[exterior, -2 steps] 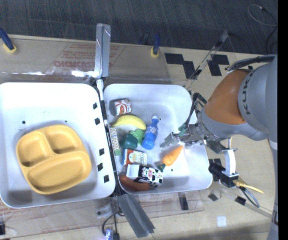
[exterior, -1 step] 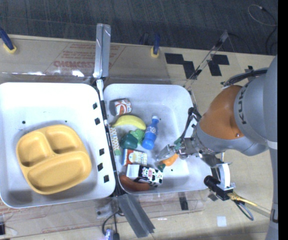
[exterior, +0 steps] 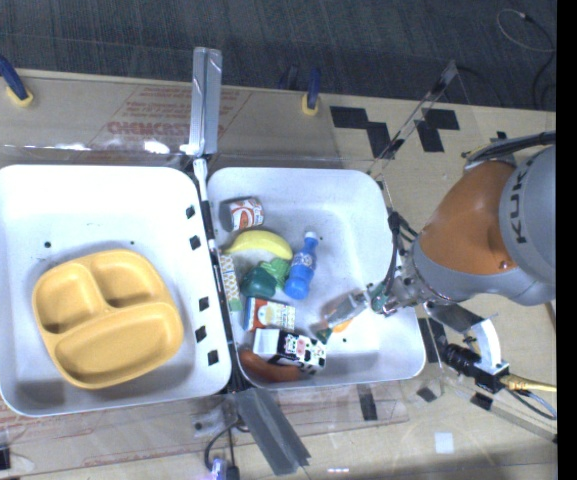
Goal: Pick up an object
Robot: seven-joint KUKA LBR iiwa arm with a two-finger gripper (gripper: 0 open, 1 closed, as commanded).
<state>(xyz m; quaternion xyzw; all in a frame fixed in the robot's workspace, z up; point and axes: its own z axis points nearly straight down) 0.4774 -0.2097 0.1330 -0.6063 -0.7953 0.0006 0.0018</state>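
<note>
My arm (exterior: 488,233) comes in from the right, and my claw (exterior: 353,308) is down inside the right bin (exterior: 368,193), over its right half near the front. The fingers are a blurred grey shape from up here, so I cannot tell how far apart they stand, nor whether anything sits between them. The tip seems to lie just beside the black-and-white carton (exterior: 293,346), but I cannot tell whether it touches.

The things I might take are crowded along the left side of this bin. At the back is a small red and white can (exterior: 245,212) on its side. Just in front of it lies a yellow banana (exterior: 260,242), with a blue bottle (exterior: 301,265) slanting to its right and a green piece (exterior: 261,280) tucked under the banana's end. Nearer the front are an orange-and-white packet (exterior: 271,315) and the carton, with a dark brown item (exterior: 268,368) against the front wall.

The left bin (exterior: 28,208) holds a yellow divided plate (exterior: 108,316), well apart from my claw.
</note>
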